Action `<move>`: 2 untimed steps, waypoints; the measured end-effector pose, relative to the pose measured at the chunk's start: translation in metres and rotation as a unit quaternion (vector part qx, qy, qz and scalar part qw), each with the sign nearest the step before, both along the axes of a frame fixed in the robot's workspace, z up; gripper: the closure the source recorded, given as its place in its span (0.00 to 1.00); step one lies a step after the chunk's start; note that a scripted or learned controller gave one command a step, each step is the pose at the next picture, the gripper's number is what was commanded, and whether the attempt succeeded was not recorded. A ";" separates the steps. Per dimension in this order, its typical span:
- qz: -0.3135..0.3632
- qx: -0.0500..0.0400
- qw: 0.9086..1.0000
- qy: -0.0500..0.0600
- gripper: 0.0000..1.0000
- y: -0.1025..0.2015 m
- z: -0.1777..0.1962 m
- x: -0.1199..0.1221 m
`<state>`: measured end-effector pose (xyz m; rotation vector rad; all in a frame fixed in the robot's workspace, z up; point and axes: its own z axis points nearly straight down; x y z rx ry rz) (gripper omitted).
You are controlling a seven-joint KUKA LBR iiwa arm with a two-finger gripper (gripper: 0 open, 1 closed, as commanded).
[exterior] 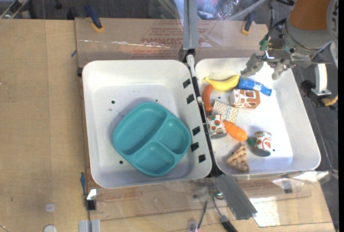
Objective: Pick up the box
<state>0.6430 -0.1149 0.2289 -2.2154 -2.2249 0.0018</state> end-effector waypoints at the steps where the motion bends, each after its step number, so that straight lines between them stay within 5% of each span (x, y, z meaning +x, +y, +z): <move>1: 0.012 -0.001 1.000 -0.009 0.00 0.020 -0.100 0.003; 2: 0.099 -0.010 0.995 -0.030 0.00 0.016 -0.116 0.007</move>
